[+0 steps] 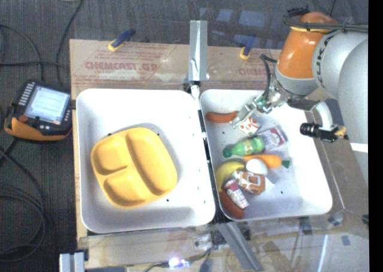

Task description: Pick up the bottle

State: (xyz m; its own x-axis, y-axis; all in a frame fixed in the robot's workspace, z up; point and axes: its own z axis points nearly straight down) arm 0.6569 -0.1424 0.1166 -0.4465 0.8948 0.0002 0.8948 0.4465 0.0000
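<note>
Bottle (246,147), green, lying on its side in the right bin (311,196); not yet picked up.

Status: the task looks to be at its approach stage, with grasp and lift both left to do. The hand (258,104) sits low over the far part of the right bin, above a small red-and-white packet (248,124) and beside a sausage (220,117); whether it is wide or narrow cannot be told from here, and nothing shows between its fingers. The bottle lies nearer the camera than the hand and slightly to its left, apart from it, amid a carrot (274,161), an egg (256,165), a banana (226,170) and a wrapped packet (274,137). Left bin (90,205) holds a yellow divided tray (134,165).
</note>
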